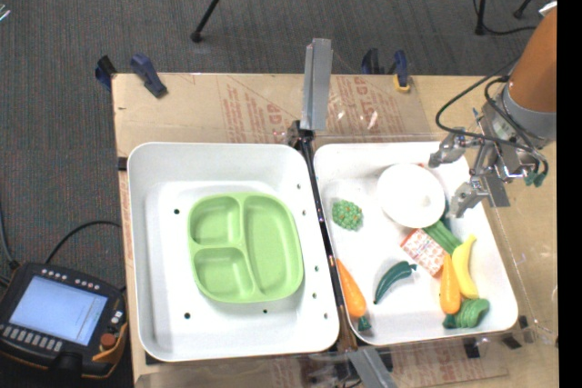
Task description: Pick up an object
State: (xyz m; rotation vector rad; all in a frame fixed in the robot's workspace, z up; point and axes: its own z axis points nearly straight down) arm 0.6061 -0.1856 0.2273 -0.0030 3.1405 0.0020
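Observation:
The right bin (364, 168) holds a white bowl (411, 194), a green knobbly ball (346, 214), a red-and-white packet (424, 250), a dark green pepper (393, 279), a carrot (350, 286), a yellow banana (466, 266), an orange vegetable (449, 284) and a green leafy piece (471, 312). My gripper (456, 176) hangs above the bin's upper right part, just right of the bowl. It is open, with nothing between its fingers (443, 152).
The left bin (155, 195) holds a green divided plate (245, 246). A metal post (317, 91) rises behind the seam between the bins. Clamps (150, 75) grip the board's far edge. A teach pendant (59, 313) lies at lower left.

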